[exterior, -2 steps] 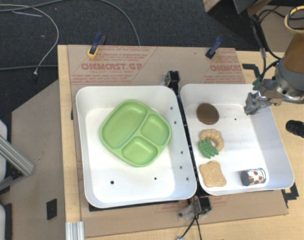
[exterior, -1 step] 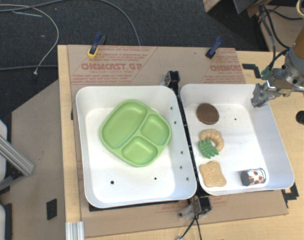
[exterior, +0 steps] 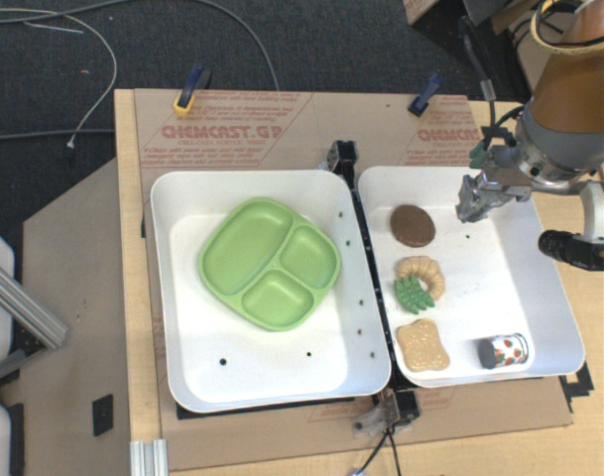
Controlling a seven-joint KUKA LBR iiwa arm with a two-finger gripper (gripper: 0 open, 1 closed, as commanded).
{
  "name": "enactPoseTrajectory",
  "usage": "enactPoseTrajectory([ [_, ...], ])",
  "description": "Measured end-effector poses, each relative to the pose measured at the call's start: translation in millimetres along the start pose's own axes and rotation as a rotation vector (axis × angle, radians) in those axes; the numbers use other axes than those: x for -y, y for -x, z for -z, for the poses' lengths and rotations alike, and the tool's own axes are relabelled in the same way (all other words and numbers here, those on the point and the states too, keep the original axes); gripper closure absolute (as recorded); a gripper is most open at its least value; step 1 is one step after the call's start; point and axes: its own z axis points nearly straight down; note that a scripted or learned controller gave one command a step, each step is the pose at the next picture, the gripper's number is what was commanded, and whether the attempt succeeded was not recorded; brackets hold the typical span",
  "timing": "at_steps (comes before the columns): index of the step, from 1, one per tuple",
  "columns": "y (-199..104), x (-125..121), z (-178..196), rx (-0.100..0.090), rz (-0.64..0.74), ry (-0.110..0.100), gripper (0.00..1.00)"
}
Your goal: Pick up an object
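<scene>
Scanning from the left, you have a green divided plate (exterior: 270,263) in the left bin (exterior: 173,266), then the right bin (exterior: 549,296) with a brown cookie (exterior: 413,225), a ring pastry (exterior: 421,274) with a green toy (exterior: 414,295) touching it, a toast slice (exterior: 422,346) and a small can (exterior: 503,351). Your jaws (exterior: 476,204) hang over the right bin's far end; whether they're open or closed, you cannot tell. Nothing is visibly gripped. The cookie lies just left of the jaws and slightly nearer the camera, probably your closest target.
</scene>
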Motion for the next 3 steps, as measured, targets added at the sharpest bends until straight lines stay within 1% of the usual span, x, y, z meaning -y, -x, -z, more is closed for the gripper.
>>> enactPoseTrajectory([
  [1, -55, -7, 0, 0.001, 0.0, 0.001, 1.0],
  [2, -107, -7, 4, 0.001, 0.0, 0.003, 1.0],
  [3, -163, 3, 5, 0.001, 0.0, 0.0, 1.0],
])
